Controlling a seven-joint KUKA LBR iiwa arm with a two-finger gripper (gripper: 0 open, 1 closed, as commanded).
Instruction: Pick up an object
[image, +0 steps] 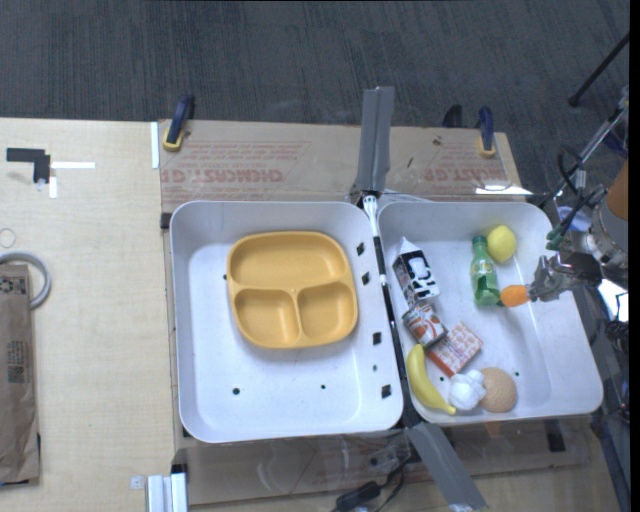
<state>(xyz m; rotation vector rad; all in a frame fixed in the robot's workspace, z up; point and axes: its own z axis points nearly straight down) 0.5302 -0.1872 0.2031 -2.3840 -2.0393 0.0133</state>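
- Approach is the step in hand, as you can judge it: the gripper (548, 283) sits at the right edge of the frame, over the right rim of the right bin (585, 345), and nothing is visibly clamped in it.
- You cannot tell from this view how the gripper is set; its tip is a small dark tangle against the bin wall.
- The nearest candidate is the small orange object (514, 295), just beside the gripper tip, perhaps touching it; you cannot say which.
- Just left of that lies the green bottle (485, 278), with the lemon (501, 243) at its upper end.
- Lower in the same bin you have the banana (425, 380), a red-and-white packet (459, 347), a small can (423, 324), a black-and-white carton (415, 276), a white clump (466, 389) and a tan ball (498, 390).
- The left bin (200, 400) holds only a yellow divided plate (292, 288).
- Your next move calls for a clear descent onto one object, squared to it, since the pieces lie close together.
- The arm is mostly cut off at the right; labels are too small to read.
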